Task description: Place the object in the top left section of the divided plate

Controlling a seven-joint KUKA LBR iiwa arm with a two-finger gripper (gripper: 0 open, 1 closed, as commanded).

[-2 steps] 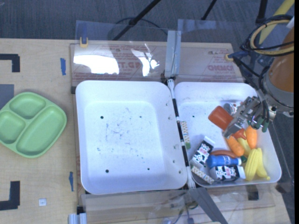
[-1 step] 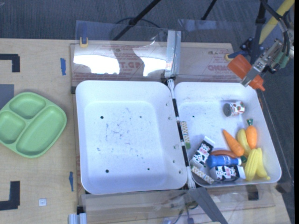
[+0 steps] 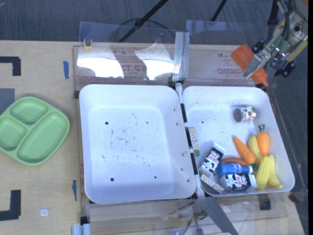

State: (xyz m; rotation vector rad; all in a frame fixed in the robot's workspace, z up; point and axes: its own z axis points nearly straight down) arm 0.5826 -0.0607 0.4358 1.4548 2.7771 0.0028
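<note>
Several toys, seemingly food, fill right bin [image 3: 274, 111].

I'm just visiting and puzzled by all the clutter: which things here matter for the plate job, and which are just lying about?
Belong to the job:
- green three-section plastic plate, its top left section the target
- toy foods heaped in the right white bin, any could be the object
- grey arm's gripper

Just lying about:
- left white bin
- blue tape strips

I work in a robotics lab: my wooden bench [image 3: 44, 190] carries black tape markers [image 3: 11, 65], two white bins [image 3: 132, 141] (toy food in one), clear plexiglass shields [image 3: 132, 53], and tripod legs [image 3: 161, 4] on grey carpet.
</note>
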